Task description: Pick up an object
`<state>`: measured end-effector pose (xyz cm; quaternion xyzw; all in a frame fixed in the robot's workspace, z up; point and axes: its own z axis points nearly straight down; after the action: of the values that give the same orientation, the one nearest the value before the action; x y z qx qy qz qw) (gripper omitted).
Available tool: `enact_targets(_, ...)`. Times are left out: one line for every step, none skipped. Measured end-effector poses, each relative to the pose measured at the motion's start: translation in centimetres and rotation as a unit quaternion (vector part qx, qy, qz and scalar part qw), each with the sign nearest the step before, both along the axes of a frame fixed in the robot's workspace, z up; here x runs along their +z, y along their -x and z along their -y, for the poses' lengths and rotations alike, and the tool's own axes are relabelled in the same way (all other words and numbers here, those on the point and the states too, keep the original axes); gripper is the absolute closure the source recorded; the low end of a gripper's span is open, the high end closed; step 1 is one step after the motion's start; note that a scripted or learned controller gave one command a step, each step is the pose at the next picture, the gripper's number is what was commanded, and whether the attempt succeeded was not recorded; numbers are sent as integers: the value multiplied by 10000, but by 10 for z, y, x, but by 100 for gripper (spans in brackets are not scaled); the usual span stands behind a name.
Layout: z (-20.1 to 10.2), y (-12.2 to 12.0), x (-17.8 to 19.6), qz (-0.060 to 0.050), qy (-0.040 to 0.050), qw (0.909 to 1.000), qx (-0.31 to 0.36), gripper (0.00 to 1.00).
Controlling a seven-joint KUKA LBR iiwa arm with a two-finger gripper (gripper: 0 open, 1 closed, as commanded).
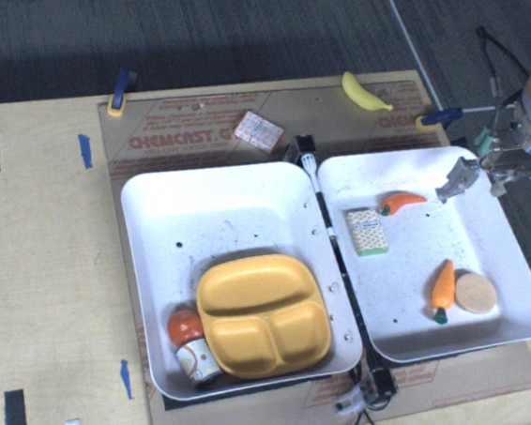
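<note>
My gripper (477, 183) hangs over the far right edge of the right bin (507, 262), open, with nothing between its fingers. Just left of it in that bin lies an orange carrot-shaped toy (402, 202). A small white and green box (368, 231) sits beside the toy, near the divide between the bins. Toward the front right of the same bin, a second orange carrot (442, 289) rests against a round tan disc (475, 293).
The left bin (217, 198) holds a large yellow divided tray (260, 313) and a red and white can (191, 345) at its front left. Behind the bins on the cardboard lie a yellow banana (364, 93) and a small patterned packet (258, 130).
</note>
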<state>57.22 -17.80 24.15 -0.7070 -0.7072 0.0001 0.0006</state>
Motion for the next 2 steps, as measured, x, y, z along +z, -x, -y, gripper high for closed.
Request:
enact_targets(-14, -6, -152, 9, 5, 10000, -1, 0)
enact_targets(-43, 53, -156, 9, 3, 10000, -6, 0)
